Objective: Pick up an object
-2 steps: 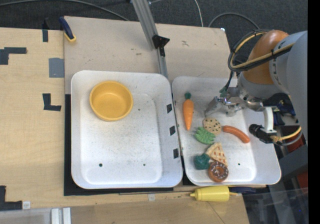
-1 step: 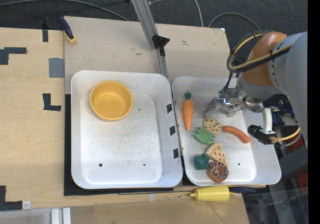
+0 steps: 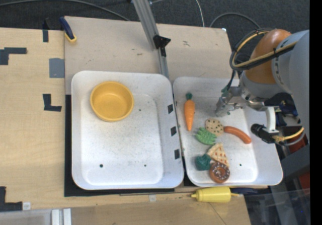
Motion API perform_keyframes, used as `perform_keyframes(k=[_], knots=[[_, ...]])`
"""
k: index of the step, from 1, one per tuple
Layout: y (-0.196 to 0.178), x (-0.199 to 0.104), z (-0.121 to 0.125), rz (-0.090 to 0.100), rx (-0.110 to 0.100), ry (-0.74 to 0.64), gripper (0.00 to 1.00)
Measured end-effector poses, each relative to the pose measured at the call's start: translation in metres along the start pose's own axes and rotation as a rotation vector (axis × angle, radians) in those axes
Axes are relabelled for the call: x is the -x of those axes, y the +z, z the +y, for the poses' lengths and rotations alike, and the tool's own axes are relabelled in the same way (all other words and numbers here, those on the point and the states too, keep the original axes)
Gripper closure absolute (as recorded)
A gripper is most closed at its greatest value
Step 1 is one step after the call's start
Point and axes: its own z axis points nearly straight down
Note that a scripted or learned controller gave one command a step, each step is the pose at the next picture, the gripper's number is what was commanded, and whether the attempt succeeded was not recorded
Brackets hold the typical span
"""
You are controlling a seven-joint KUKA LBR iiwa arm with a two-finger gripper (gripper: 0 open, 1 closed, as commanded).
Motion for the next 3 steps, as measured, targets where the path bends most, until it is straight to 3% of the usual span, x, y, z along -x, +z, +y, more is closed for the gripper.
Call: perform_keyframes(k=[3], knots=[[-0.144, -0.008, -0.001, 0.000, 0.007, 0.001, 1.00]])
